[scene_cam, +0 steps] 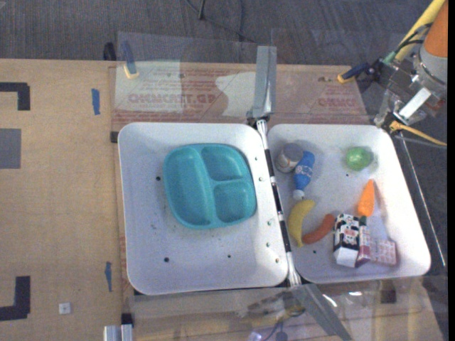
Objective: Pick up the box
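left bin (142,261): shallow white plastic with rounded corners; it bears one thing, so it reads as the drop-off side.
divided plate (210,185): teal, smooth, three compartments, lying flat near the bin's middle.
right bin (412,258): same white tray, touching the left bin along the centre seam; its clutter suggests it is the picking side.
can and bottle (297,163): a grey round can beside a blue-and-white bottle, at 11 o'clock in the right bin.
banana (299,221): yellow, curved, near the seam at 8 o'clock.
box (350,239): small carton, white with black patches, tilted at 6 o'clock, touching a pinkish packet.
carrot (366,198): orange, tapered, just above the box.
green ball (359,158): round, at 1 o'clock.
gripper (407,111): at the bin's 2 o'clock corner, well apart from the box; whether its grasp is spread or pressed together cannot be told.
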You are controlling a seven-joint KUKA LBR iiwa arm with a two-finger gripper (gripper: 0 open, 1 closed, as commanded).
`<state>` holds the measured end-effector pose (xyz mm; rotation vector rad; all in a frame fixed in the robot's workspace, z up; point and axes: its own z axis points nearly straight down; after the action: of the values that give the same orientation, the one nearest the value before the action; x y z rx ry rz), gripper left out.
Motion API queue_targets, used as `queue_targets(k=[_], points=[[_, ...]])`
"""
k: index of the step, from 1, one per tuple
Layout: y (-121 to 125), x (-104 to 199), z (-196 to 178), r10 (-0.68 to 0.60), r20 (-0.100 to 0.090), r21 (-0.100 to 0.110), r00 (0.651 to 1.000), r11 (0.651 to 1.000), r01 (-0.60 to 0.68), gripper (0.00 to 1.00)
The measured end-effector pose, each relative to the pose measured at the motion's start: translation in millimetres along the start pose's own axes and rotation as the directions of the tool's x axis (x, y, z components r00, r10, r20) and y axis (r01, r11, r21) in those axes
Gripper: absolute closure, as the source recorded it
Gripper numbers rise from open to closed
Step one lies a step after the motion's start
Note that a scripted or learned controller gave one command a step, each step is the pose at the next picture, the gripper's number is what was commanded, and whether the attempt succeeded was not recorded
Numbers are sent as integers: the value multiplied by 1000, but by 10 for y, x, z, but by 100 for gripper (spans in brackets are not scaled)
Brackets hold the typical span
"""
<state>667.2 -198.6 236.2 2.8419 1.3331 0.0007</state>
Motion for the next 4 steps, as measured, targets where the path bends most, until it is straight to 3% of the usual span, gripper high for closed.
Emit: queue_targets(k=[4], points=[[-48, 19, -604, -46, 3, -6, 999, 999, 46, 100]])
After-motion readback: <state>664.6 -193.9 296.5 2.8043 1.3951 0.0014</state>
